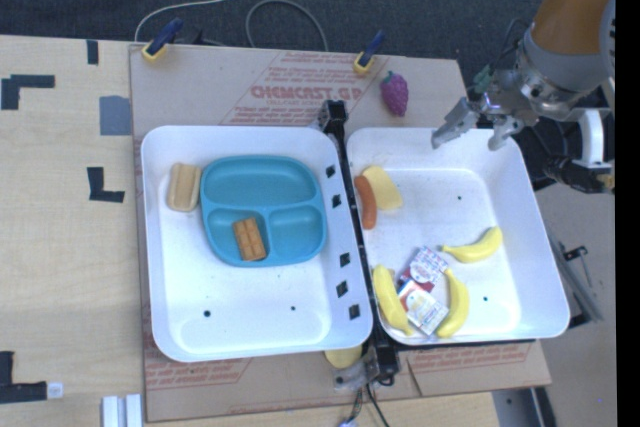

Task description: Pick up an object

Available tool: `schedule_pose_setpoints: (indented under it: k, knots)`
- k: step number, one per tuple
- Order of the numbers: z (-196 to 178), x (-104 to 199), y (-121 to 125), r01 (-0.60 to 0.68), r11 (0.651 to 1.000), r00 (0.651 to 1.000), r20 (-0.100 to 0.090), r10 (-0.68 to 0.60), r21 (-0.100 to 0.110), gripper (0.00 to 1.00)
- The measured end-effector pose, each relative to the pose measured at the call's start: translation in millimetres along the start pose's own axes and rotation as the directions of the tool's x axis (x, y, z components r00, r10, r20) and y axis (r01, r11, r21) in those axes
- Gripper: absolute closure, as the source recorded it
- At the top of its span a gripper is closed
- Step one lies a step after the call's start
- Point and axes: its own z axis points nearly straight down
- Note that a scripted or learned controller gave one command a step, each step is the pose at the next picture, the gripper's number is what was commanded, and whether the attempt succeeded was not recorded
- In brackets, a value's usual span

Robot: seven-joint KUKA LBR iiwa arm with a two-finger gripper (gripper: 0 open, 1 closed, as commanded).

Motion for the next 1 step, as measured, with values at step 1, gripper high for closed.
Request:
schedule_pose_setpoints:
  k: [1]
  knots:
    - [192.4,-23.8,-47.2,-0.004,1.000,1.000,0.002,0.004,-0.003,0.00]
